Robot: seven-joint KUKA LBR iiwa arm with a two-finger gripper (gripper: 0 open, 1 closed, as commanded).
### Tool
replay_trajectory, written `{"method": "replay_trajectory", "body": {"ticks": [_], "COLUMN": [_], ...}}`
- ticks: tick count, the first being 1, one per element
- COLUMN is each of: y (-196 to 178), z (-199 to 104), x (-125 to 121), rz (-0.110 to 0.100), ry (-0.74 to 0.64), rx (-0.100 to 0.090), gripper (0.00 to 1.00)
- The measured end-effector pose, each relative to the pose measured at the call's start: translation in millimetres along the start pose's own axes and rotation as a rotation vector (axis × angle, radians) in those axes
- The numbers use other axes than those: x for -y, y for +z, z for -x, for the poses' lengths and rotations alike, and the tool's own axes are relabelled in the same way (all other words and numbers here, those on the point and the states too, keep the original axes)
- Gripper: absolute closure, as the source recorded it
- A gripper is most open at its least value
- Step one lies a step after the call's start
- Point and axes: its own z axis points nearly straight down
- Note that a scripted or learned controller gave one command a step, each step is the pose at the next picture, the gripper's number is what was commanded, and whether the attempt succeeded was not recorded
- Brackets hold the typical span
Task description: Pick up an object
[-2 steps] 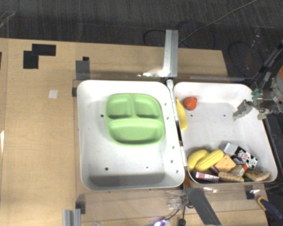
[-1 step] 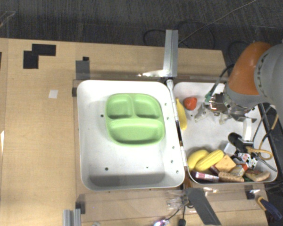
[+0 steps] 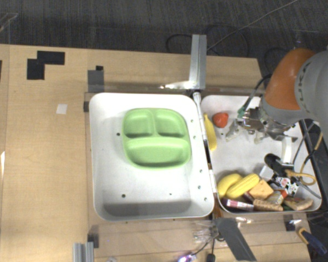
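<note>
My gripper (image 3: 244, 136) hangs over the upper middle of the right bin (image 3: 238, 157), its fingers apart with nothing between them. A small red round fruit (image 3: 221, 119) lies just to its upper left, apart from the fingers. A long yellow piece (image 3: 210, 133) rests against the bin's left wall. Along the near edge lie a pile of toy foods: two yellow pieces (image 3: 236, 184), an orange wedge (image 3: 261, 190), a dark red tube (image 3: 239, 204) and brownish pieces (image 3: 273, 204).
The left bin (image 3: 106, 162) holds a green divided plate (image 3: 155, 137) at its middle. A metal post (image 3: 198, 59) stands behind the wall between the bins. The arm's grey body and orange band (image 3: 284, 86) loom over the right bin's far right corner.
</note>
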Motion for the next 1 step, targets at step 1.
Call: {"method": "replay_trajectory", "body": {"ticks": [1], "y": [0.0], "z": [0.0], "x": [0.0], "rz": [0.0], "ry": [0.0], "rx": [0.0], "gripper": [0.0]}}
